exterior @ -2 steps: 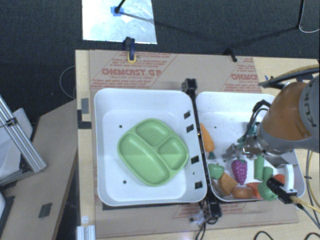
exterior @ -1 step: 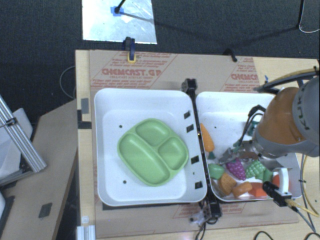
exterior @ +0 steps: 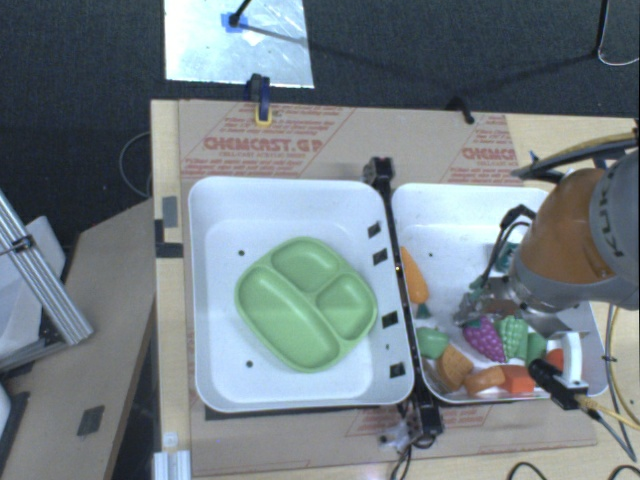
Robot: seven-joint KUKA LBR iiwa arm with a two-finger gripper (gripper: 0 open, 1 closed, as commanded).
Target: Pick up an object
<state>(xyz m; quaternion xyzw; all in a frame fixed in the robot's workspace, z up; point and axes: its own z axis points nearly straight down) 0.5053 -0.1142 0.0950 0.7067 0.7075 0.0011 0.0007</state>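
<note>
The right bin (exterior: 440, 226) holds several toy foods near its front edge. An orange carrot (exterior: 414, 282) lies against its left wall. A green piece (exterior: 432, 343), purple grapes (exterior: 486, 339), a green ridged piece (exterior: 516, 336), orange pieces (exterior: 455, 365) and a red piece (exterior: 520, 384) lie close together. My gripper (exterior: 478, 306) hangs low over the pile, just above the grapes, with the orange-banded wrist (exterior: 565, 238) behind it. The view does not show any object held in it.
The left bin (exterior: 215, 218) holds a green divided plate (exterior: 305, 303). A black clamp strip (exterior: 392, 268) runs between the two bins. Cardboard (exterior: 300, 138) lies under both bins, and a shiny metal sheet (exterior: 238, 28) lies at the back.
</note>
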